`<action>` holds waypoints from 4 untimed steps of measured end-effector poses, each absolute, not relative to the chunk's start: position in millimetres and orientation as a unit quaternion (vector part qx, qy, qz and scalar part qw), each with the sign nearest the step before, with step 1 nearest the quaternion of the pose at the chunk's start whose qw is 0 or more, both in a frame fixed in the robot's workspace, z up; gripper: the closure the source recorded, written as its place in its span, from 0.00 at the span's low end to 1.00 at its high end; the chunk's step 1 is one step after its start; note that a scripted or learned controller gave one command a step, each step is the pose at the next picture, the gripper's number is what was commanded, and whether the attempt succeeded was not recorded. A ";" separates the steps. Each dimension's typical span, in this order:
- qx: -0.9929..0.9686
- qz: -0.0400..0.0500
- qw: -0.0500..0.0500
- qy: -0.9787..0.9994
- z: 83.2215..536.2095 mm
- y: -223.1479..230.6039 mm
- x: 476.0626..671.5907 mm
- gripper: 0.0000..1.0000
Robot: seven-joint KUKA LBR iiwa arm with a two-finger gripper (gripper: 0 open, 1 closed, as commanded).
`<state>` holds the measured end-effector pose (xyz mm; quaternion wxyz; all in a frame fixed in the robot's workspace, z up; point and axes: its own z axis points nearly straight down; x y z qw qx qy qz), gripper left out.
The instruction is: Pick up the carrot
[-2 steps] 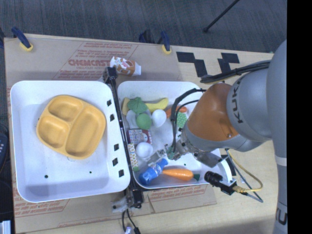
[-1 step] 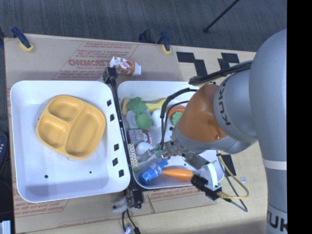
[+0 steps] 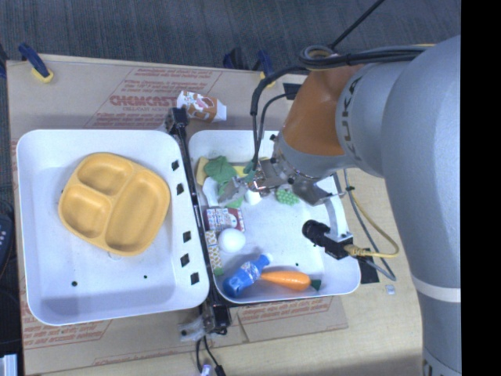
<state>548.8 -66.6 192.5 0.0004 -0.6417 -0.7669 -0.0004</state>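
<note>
Two white bins sit side by side on the tabletop (image 3: 94, 77). Left bin (image 3: 47, 288) carries a yellow divided plate (image 3: 113, 202); right bin (image 3: 344, 276) holds the clutter. Carrot (image 3: 286, 280) lies flat near the right bin's near edge, orange, tapered, long axis roughly left-right, w/ a bit of green at its right tip. Its left end is touching or just beside a blue bottle (image 3: 245, 276); can't tell which at this res. A white ball (image 3: 231, 240) sits just up from the bottle, a small printed packet (image 3: 223, 218) above that, & a leafy green thing (image 3: 220, 168) near the bin's far-left corner.

Arm (image 3: 407, 131) reaches in from the right, orange band over the far half of the right bin. Jaws (image 3: 262, 180) hang low over the far part of that bin, by the leafy green thing & a small green lump (image 3: 287, 197), well apart from the carrot. Whether the jaws are open or closed, cannot tell: the wrist hides the tips & the area is a blur.

Step in hand, as I read it: approach not yet made, nothing gripped, carrot untouched. Next move calls for shifting toward the bin's near edge, lining the jaws across the carrot's short axis, then descending at mid-body or a bit right of it, to stay off the bottle. Bin wall just behind the carrot leaves little room; the smooth round body could prob. roll or slip if pinched off-centre.
</note>
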 end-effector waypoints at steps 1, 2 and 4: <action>-0.566 0.001 0.002 -0.824 145.7 -98.0 531.0 0.00; -0.551 0.001 0.002 -0.835 136.0 -101.7 475.6 0.00; -0.379 0.000 0.000 -0.925 192.0 -88.1 547.8 0.00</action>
